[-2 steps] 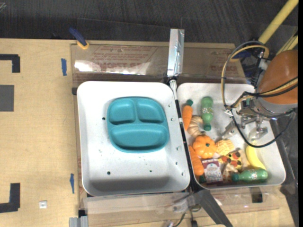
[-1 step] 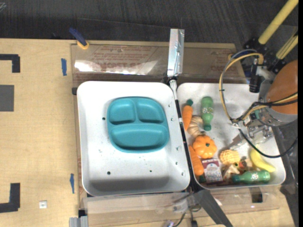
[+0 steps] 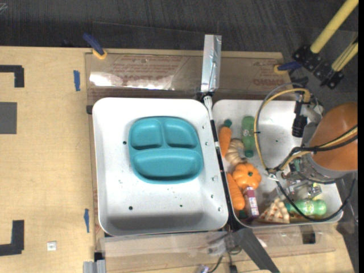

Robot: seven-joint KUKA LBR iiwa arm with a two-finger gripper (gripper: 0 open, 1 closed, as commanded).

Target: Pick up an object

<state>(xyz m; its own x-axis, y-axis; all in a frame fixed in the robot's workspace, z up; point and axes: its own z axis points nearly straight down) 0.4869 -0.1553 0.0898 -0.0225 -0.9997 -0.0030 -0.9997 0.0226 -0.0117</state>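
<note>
The right bin (image 3: pixel 273 118) holds several toy foods. An orange carrot (image 3: pixel 225 140) and a green bottle (image 3: pixel 248 127) lie near its back. A beige piece (image 3: pixel 235 149) sits above an orange pumpkin (image 3: pixel 247 175). A second carrot (image 3: pixel 235 193) and a small purple-and-red can (image 3: pixel 251 201) lie along the left wall. A tan waffle-patterned piece (image 3: pixel 275 210) and a green round object (image 3: pixel 311 208) rest at the front. My gripper (image 3: pixel 300 185) hangs low over the front right of this bin, just above the green object and the tan piece, with cables around it.
The left bin (image 3: pixel 114 169) carries a teal divided plate (image 3: pixel 165 148). A metal divider strip (image 3: pixel 211 61) stands behind the seam between the bins. Black cables (image 3: pixel 263 124) loop over the right bin. Yellow bars (image 3: pixel 335 21) stand at the far right.
</note>
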